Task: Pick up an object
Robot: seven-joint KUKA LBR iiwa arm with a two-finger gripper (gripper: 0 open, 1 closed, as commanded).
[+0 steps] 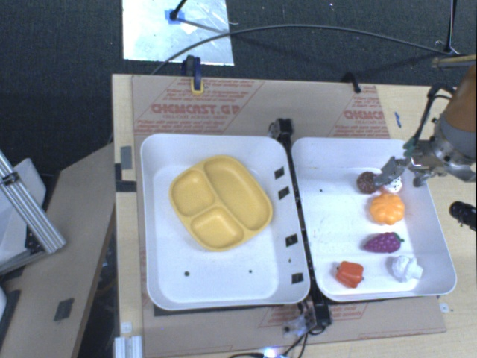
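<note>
Metal end effector (390, 176) low over right bin (328, 222), beside round brown ball (367, 183) and small white piece (394, 186); spread of its grip impossible to tell. Glossy orange pumpkin (387, 208), bumpy purple grapes (383, 242), red pepper (349, 274), crumpled white lump (404, 268) below. Smooth yellow divided plate (220, 202) in left bin (216, 282). "CHEMCAST GP" printed on cardboard (246, 103).

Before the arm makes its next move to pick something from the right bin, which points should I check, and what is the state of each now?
1. Gripper is over the right bin: ok.
2. Brown ball lies just beside the fingertips: ok.
3. An object is held between the fingers: cannot tell.
4. Orange pumpkin sits clear of the gripper: ok.
5. Purple grapes, red pepper and white object lie apart from one another: ok.
</note>
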